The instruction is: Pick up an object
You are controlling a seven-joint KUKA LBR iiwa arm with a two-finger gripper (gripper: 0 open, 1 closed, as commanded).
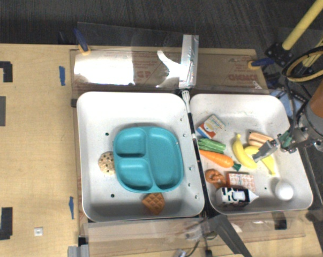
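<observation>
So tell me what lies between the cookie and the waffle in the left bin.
In the camera view, the teal divided plate's lower-left corner and bare bin floor lie between the cookie and the waffle.

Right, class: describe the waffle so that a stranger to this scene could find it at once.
Start at the left white bin, which holds a teal divided plate. Just below the plate, near the bin's front edge, lies the waffle. It is brown with a square grid, unlike the pale, speckled round cookie left of the plate.

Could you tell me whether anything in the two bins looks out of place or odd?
Mildly odd: the cookie and the waffle lie on the left bin floor outside the teal divided plate, rather than in its compartments. The right bin is cluttered, but nothing looks spilled or damaged.
</observation>
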